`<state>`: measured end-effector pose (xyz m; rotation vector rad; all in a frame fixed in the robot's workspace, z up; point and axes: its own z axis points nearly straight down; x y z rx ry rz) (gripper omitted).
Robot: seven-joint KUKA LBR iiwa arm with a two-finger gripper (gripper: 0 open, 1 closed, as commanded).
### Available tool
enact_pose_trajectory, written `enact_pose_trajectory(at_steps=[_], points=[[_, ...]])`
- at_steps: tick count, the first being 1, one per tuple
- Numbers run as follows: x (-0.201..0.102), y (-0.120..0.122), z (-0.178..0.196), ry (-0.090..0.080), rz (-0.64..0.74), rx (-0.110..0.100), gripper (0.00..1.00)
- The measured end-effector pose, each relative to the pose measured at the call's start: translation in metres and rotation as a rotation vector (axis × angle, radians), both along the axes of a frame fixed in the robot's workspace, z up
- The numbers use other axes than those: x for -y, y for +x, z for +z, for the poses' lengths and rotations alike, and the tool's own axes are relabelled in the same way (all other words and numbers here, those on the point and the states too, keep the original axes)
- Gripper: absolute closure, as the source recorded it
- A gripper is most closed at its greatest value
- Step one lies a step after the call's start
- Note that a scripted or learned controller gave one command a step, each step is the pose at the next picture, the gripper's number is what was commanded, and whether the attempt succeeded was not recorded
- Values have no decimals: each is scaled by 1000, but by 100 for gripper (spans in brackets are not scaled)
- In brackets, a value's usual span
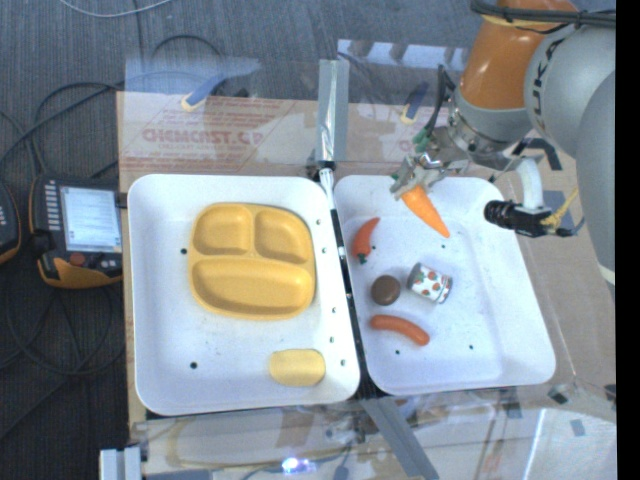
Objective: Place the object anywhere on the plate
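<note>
Pincer (pixel 418 175): hanging over the far left part of the right bin (pixel 520 358), below the arm's orange band (pixel 505 53); its fingers are sitting closed around the thick end of the carrot (pixel 427 210), which is slanting down and to the right from them with its tip pointing toward the bin's middle. Whether the carrot's tip is touching the bin floor cannot be told. Also lying in the right bin: a red chili pepper (pixel 364 238) with a green stem, resting just beside the left wall and left of the carrot; a round brown piece (pixel 386 289) sitting nearer the viewer, just beside a small spotted can (pixel 430 284) lying on its side to its right; a red sausage (pixel 400 329) lying nearest of all, just below the brown piece. Left bin (pixel 160 368): carrying the yellow plate (pixel 253 260), a divided tray with three compartments, sitting in the bin's middle and well apart from the carrot; a yellow block (pixel 297 367) is lying near the bin's near right corner, apart from the plate. Table (pixel 225 133): bearing both bins side by side. A handheld control pendant (pixel 80 230) with a lit screen is resting to the left of the left bin.
</note>
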<state>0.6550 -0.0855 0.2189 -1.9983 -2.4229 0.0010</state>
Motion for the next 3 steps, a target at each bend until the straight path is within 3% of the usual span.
enact_pose_trajectory(at_steps=[1,2,3], points=[[-64,-50,-37,0,6,-2,100],[-166,-69,-36,0,10,-2,100],[-166,-69,-36,0,9,-2,0]])
